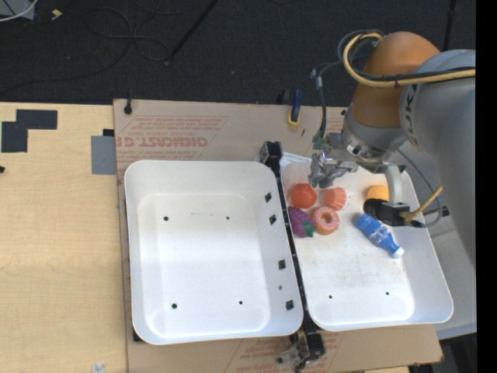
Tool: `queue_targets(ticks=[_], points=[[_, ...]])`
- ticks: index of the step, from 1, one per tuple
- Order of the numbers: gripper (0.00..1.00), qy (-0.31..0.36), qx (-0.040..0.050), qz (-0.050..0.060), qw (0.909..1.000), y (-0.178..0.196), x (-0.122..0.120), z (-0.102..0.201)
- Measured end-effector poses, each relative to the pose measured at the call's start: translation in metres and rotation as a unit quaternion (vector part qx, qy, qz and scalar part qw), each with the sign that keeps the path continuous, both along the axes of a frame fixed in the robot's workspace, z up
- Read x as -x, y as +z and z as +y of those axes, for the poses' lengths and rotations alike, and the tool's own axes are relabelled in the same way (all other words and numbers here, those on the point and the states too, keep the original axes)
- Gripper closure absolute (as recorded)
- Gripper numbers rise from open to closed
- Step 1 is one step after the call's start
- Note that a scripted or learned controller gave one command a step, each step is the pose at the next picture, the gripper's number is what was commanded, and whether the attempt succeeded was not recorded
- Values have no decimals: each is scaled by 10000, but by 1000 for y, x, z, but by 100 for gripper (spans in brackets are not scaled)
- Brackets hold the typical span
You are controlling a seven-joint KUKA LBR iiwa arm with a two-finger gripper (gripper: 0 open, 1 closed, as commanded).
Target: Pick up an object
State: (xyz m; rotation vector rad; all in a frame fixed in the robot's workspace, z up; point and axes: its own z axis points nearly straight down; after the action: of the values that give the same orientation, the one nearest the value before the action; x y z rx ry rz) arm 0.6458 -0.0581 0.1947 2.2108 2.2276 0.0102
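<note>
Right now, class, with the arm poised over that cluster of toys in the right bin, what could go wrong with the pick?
1. The red ball, orange piece, pink ring and purple piece sit crowded together, so the gripper may nudge neighbours or catch two.
2. The cluster lies near the bin's dividing wall, which could block a clean approach.

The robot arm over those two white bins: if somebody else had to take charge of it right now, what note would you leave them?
Gripper: low over the far end of the right bin, just above the red ball; nothing seen held.
Things: red ball, orange piece, pink ring, purple toy, blue bottle and an orange ball, all lying in the right bin.
Done: nothing lifted yet.
Left: grasp one object, probably the red ball, and raise it.
</note>
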Motion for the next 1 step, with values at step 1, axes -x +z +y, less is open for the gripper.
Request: queue_targets(ticks=[1], points=[[100,-50,2,62,10000,-90,46,-30]])
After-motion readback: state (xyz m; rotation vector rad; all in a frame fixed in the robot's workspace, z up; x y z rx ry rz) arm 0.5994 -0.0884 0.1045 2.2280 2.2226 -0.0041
